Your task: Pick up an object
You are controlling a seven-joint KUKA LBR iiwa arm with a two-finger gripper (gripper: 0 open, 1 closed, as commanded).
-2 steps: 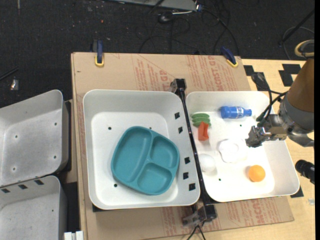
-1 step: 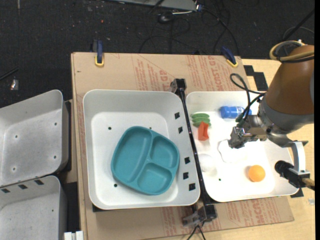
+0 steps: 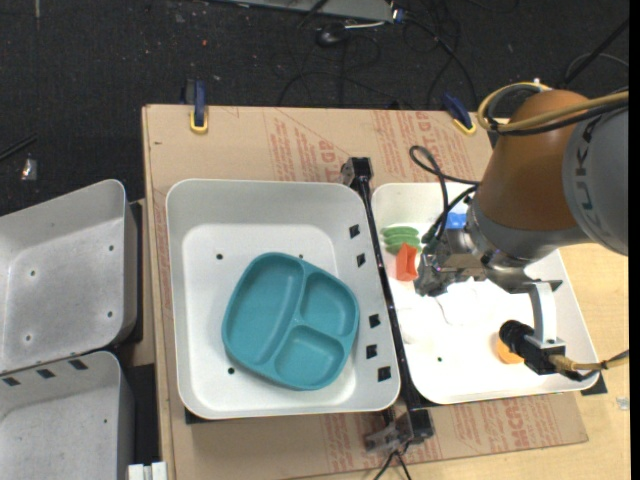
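The fingers [image 3: 429, 280] were down inside the right-hand shallow white plastic bin [image 3: 470, 383], in its left half, a little right of the frame's centre. They showed only as dark metal seen from above, and whether they stood wide or narrow could not be told.

Just left of them lay a small orange-red block-shaped piece [image 3: 405, 262]. It was close to the fingers, but contact could not be made out. A small green rounded piece [image 3: 400, 236] lay at its upper end, near the bin's left wall. Up and to the right of the fingers a small blue object [image 3: 457, 220] showed in part, tucked under the grey and orange arm [image 3: 545, 183], which came in from the frame's right edge. Toward the bin's lower right corner sat a small orange round object [image 3: 506, 349], well apart from the others.

The left-hand shallow white plastic bin [image 3: 185, 268] filled the frame's centre. It held a teal plastic plate with three compartments [image 3: 290, 320], lying flat and turned on a diagonal, toward the bin's lower middle.

Both bins rested side by side on a brown board-covered counter [image 3: 280, 133]. A blue-and-yellow clamp [image 3: 198, 108] gripped the counter's upper edge. At the frame's far left — off the counter — lay another white perforated tray [image 3: 60, 258].
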